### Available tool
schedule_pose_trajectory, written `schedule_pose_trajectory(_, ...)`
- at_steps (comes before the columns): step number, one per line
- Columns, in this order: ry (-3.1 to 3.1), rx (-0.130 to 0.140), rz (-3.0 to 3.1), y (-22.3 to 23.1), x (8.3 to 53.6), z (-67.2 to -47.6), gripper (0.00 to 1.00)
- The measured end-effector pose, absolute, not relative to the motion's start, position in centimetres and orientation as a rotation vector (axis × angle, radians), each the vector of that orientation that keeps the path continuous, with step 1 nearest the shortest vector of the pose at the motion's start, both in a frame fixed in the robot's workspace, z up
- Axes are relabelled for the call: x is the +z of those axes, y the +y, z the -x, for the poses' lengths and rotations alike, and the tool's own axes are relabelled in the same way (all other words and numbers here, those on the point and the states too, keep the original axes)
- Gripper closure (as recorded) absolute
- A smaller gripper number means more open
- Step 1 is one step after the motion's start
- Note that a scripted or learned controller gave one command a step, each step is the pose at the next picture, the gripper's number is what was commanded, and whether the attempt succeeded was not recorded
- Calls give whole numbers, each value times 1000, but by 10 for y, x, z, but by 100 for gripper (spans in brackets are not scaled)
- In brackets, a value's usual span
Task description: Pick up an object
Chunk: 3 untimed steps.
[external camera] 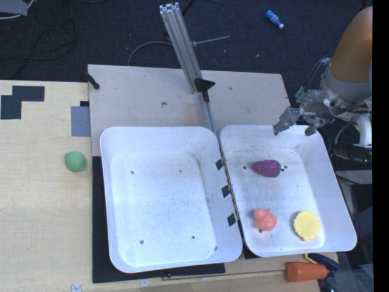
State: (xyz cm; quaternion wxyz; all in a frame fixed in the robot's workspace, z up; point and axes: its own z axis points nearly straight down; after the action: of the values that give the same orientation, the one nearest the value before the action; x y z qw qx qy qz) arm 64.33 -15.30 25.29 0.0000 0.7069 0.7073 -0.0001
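Note:
Three objects lie in the right bin [322, 163]: a purple berry-like toy [267, 168] near its middle, a salmon-pink toy [264, 219] toward the front, and a yellow round toy [307, 225] at the front right. My gripper [298, 122] hangs above the bin's far right corner, up and to the right of the purple toy. Its two fingers stand apart with nothing between them.
The left bin [121, 163] sits beside the right one. A green ball [75, 161] rests on the wooden bench to the left. A metal rail [185, 47] slants up behind the bins. An orange tool handle [307, 271] lies at the front right.

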Motion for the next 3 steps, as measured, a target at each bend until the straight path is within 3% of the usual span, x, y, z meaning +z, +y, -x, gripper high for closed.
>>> schedule_pose_trajectory(3,2225,-4,-2223,-160,111,-649,0)
